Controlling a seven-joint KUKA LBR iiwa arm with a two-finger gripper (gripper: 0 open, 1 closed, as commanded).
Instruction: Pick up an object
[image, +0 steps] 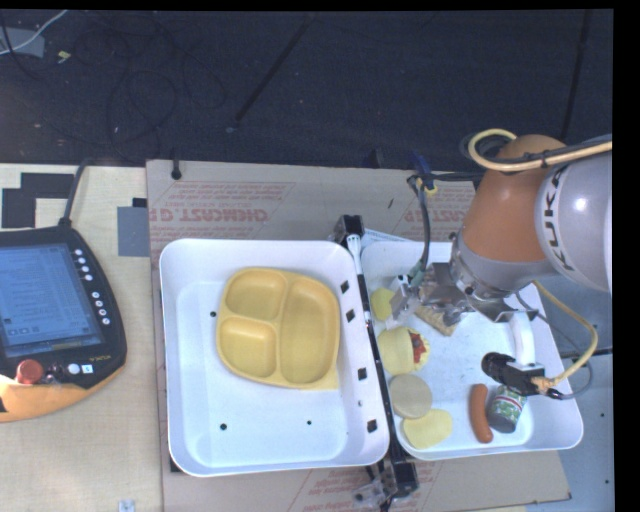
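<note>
— Nearest us, what sits in the right bin (566, 436)?
— We see a pale disc (410, 396), an orange sausage (481, 412), a small can (506, 408).
— And the gripper (432, 303)?
— Low over the bin's far end; we cannot tell its opening or hold

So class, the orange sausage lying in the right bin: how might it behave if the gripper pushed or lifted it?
The sausage looks rounded and lying flat, so it would probably roll sideways when pushed. Its smooth, narrow shape may slip from a pinch. It likely weighs little, being small beside the can.
</note>
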